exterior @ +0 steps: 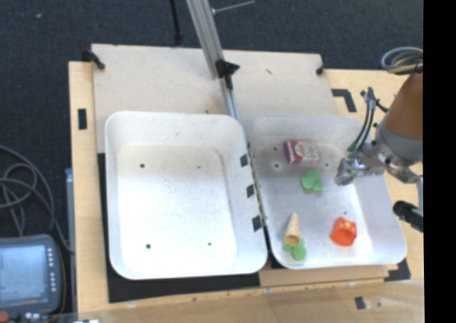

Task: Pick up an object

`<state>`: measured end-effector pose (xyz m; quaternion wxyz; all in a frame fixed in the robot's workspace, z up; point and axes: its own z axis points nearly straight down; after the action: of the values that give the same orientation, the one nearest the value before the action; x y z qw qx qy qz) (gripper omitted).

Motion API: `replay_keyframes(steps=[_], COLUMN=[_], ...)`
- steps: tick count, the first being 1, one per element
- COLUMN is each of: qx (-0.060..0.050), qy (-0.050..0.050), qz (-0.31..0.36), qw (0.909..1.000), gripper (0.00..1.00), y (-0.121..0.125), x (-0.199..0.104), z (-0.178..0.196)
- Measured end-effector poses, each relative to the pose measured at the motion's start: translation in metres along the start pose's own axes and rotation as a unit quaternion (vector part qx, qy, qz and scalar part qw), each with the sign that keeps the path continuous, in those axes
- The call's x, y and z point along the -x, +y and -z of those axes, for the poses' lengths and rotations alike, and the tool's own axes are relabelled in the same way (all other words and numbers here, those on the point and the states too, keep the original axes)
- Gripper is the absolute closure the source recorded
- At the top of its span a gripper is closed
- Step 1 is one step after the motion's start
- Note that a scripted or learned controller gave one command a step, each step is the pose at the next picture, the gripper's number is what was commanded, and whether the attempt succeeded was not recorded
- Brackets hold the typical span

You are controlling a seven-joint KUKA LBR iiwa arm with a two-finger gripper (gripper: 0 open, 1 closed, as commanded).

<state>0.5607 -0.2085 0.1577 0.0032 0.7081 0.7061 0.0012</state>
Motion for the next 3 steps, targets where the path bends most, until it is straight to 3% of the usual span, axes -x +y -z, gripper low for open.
replay_keyframes(steps=[1, 2, 3], qx=[0.000, -0.001, -0.002], qy=[0.000, 0.000, 0.002], qz=[0.000, 0.003, 0.005], qw=[1.0000, 1.0000, 1.0000], gripper=[1.00, 1.00, 1.00], y=[0.001, 0.002, -0.005], x=[0.010, 0.012, -0.042], z=[0.048, 0.068, 0.081])
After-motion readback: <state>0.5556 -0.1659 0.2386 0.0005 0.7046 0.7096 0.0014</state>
